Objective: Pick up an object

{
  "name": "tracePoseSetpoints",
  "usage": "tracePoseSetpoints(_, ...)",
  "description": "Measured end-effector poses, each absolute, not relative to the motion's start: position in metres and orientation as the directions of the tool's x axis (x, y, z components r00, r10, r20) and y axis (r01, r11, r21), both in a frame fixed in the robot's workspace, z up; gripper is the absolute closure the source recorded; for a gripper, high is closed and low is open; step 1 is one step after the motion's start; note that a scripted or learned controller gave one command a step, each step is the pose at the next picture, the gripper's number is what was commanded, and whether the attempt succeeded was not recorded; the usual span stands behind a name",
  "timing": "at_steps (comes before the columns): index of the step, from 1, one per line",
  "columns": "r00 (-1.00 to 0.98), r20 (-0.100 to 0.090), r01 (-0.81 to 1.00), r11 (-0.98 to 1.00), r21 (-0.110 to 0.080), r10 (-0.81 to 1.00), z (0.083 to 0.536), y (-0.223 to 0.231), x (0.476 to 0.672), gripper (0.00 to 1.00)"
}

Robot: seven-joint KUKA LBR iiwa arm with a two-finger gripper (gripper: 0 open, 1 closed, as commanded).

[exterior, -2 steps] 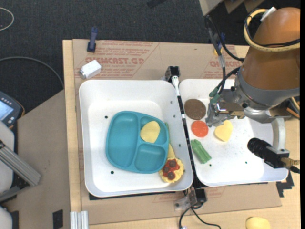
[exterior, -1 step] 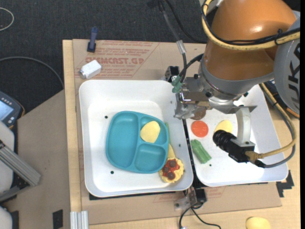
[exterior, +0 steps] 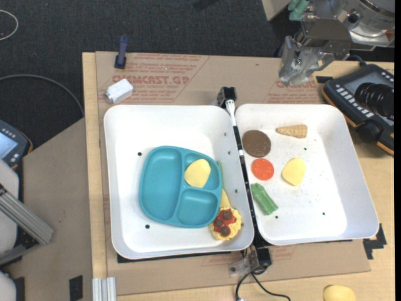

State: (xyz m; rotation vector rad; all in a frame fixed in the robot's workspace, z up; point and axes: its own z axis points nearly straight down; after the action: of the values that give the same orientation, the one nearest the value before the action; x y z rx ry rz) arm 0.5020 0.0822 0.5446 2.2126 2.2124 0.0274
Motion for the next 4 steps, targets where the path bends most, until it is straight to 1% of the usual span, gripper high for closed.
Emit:
tracePoseSetpoints(1, -0.004, -0.001, 1.0, 0.004, -0.009, 1.0, 0.467, 0.113, 0.478, 1.0)
tracePoseSetpoints(2, -0.007, -0.002, 1.0, 0.007, -0.01, 1.0, 0.387, 0.169, 0.478, 1.0)
tracePoseSetpoints(3, -0.003, 0.005, 1.0, 0.003, 0.016, 1.0, 0.502, 0.184, 0.522, 1.0)
tracePoseSetpoints(4, -0.008, 0.005, 1.0, 0.008, 0.006, 1.0, 0.538, 0.226, 0.479, 1.0)
